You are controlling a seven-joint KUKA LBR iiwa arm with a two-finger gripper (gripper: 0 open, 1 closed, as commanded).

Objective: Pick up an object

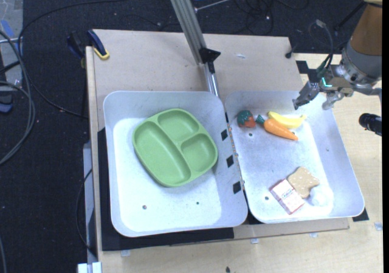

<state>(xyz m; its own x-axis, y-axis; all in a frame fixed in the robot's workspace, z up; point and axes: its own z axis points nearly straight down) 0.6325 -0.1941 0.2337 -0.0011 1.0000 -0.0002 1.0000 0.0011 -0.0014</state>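
Gripper (316, 98) fingers spread, empty; banana (287, 120) & carrot (281, 130) touching just below-left, so pinch may knock one away.

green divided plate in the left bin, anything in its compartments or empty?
Empty. The green plate lies flat in the left bin, and all three compartments show bare green. The toy food sits in the right bin.

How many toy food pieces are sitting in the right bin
5. A red strawberry-like piece, a banana and a carrot cluster near the far edge; a cracker and a small packet lie near the front. None look hidden.
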